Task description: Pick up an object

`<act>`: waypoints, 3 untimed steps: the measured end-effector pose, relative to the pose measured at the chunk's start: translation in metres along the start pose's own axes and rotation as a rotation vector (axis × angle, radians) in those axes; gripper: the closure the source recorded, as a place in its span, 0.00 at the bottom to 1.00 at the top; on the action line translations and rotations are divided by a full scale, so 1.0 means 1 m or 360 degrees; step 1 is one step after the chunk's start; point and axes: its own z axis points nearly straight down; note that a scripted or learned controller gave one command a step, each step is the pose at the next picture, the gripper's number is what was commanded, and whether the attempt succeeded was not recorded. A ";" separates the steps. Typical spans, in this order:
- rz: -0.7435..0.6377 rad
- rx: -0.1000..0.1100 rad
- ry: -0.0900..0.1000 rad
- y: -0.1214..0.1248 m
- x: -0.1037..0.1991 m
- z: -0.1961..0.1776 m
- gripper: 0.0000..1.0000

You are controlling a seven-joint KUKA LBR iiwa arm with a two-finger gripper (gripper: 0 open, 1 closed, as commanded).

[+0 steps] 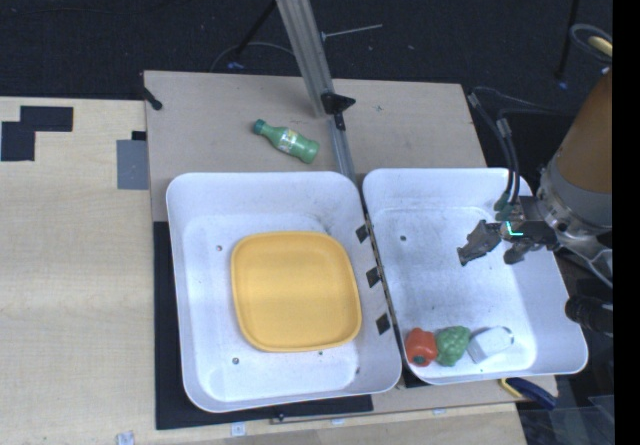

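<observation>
Gripper (495,247) over right bin (430,203), right of centre frame, its 2 fingers spread apart, nothing between them. Red object (421,346), green object (453,344), white object (490,342) clustered at bin's lower edge. Yellow plate (295,290) in left bin (190,233).

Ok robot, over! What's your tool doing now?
Tool open over right bin, holding nothing. Red, green and white objects at bin's near edge, untouched. Nothing in the way.

Grey arm w/ orange band reaching in from right, gripper (497,245) fingers spread, nothing held
</observation>
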 end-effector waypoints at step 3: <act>-0.0001 0.0009 0.0001 -0.003 -0.002 0.125 0.00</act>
